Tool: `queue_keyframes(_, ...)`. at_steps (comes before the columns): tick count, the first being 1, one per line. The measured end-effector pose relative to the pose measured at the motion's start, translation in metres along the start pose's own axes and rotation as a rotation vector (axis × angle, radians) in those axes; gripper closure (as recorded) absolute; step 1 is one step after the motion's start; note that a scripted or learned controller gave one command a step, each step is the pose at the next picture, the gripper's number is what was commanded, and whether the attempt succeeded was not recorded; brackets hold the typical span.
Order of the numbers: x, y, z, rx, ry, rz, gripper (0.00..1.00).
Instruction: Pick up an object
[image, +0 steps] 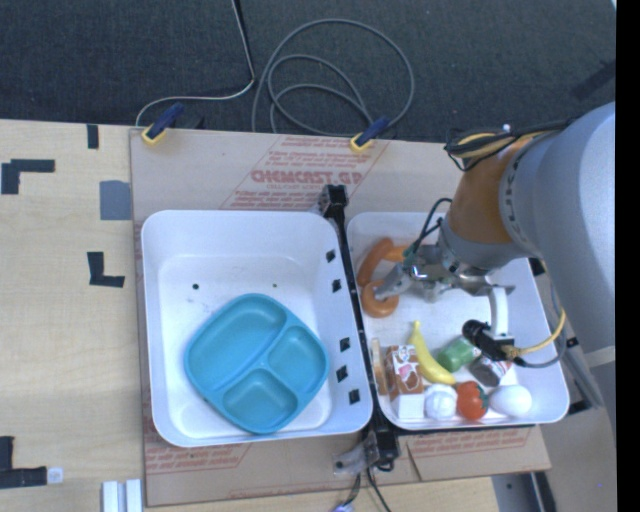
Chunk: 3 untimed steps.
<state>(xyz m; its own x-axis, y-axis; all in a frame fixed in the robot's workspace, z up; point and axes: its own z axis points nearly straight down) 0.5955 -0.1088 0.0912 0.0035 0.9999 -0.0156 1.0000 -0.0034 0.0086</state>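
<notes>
bins (170, 240): white, smooth, plastic-looking | tray (257, 362): blue, smooth plastic, slight sheen | bench board (290, 175): matt cardboard, printed | floor (100, 50): dark, rough carpet

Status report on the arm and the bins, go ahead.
Gripper low in right bin, at orange ring; grasp unconfirmed. Banana, tomato, other small items bunched at bin's near end. Blue tray in left bin.

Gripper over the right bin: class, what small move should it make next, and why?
Probably a short drop straight down. The gripper sits low in the right bin, right beside the orange ring, with nothing visibly held. The banana and other items lie further toward the bin's near edge, so the ring looks the closest target.
</notes>
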Motion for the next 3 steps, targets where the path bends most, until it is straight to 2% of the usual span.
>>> queue_keyframes(1, -0.024, -0.088, 0.0, -0.008, 0.014, 0.004, 0.0)
queue_keyframes(2, -0.018, -0.085, -0.011, -0.006, 0.022, -0.007, 1.0)
queue_keyframes(3, 0.053, -0.067, -0.099, 0.0, 0.018, -0.014, 1.0)
